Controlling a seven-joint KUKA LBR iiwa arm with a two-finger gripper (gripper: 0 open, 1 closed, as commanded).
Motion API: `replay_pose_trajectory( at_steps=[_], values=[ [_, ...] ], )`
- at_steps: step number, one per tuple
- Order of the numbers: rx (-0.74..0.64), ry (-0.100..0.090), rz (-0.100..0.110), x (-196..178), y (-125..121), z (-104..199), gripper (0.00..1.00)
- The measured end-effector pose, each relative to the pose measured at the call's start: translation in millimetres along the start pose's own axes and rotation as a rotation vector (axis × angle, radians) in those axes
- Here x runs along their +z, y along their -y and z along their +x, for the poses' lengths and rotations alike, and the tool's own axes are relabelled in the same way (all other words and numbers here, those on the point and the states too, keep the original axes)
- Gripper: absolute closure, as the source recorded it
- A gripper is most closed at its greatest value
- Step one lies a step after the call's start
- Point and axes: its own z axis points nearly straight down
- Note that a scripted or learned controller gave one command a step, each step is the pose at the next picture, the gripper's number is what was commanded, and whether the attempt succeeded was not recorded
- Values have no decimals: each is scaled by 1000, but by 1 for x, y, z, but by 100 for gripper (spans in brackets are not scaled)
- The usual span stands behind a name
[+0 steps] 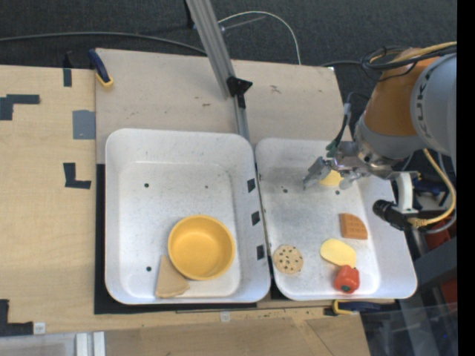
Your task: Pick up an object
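Your pincer (332, 175) hangs spread around a yellow piece (331, 178), not yet lifted; waffle (353, 226) lies below.

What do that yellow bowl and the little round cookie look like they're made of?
The yellow bowl looks like smooth moulded plastic: even colour, soft sheen, thin rim. The cookie looks like a toy, likely plastic or rubber, tan and matte with dark specks; the view is too small to be sure.

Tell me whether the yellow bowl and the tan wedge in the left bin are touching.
Touching. In the camera view the yellow bowl overlaps the upper edge of the tan wedge, with no gap between them.
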Motion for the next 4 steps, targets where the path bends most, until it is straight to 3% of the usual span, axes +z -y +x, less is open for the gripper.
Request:
replay_pose_trajectory(
  at_steps=[1,2,4],
  values=[
    [1,0,1,58,-2,-9,0],
    [-1,0,-3,45,-3,-7,100],
    [1,1,-9,-46,-17,-12,100]
  ],
)
